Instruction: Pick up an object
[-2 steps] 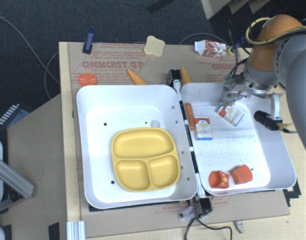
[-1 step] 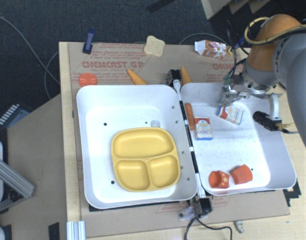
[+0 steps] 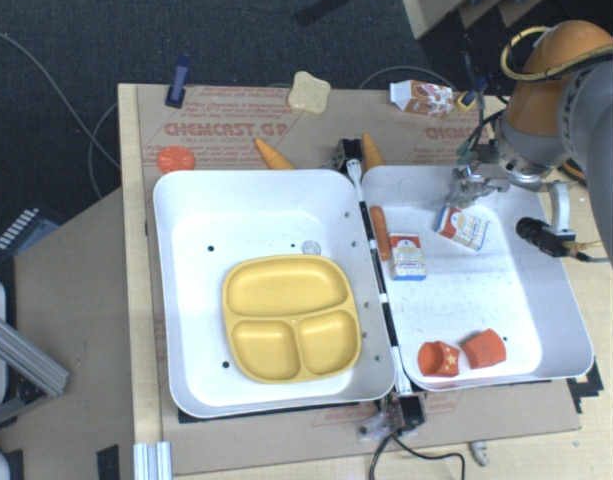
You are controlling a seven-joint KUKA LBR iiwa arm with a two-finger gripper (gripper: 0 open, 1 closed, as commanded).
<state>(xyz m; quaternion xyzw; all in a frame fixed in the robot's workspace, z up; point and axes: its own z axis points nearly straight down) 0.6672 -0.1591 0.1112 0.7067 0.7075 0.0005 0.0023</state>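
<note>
**Carton right under my fingers**

My gripper (image 3: 473,190) hangs over the right bin (image 3: 546,298), and the small carton (image 3: 464,228) lies tilted just below it, toward the near edge. I cannot tell how wide my grip stands, nor whether it has the carton.

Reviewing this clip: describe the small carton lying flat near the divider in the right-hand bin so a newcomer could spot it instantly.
Start at the right bin, then look to its left wall, beside the orange hot-dog-like stick lying along the divider. The flat carton sits just right of that stick, white with a red top and blue lower edge. Unlike the tilted carton under the gripper, it lies square and apart from the arm.
</note>
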